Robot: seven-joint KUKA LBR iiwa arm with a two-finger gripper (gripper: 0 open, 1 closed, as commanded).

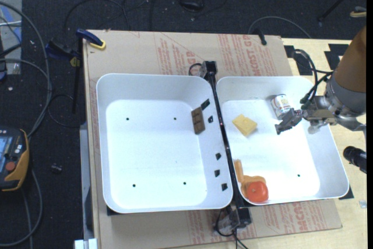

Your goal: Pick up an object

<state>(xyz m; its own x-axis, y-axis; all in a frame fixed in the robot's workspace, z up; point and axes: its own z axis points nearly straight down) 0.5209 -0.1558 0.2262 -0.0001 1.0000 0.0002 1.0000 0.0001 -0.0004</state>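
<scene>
Right white bin (326, 172): small silver cylindrical can (281, 104) near far wall; pale yellow foam block (245, 125) left of it; orange-red round toy with orange handle (254, 188) in near left corner. Dark pincer (287, 121) just beside the can, grasping nothing visible; fingers' spread cannot be told. Left white bin (151, 148): brown rectangular block (198, 121) against right wall.

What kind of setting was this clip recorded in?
Probably a robotics lab: two white bins on a cardboard-topped bench, loose cables on dark carpet, and the arm's end effector over a few small test objects.
</scene>
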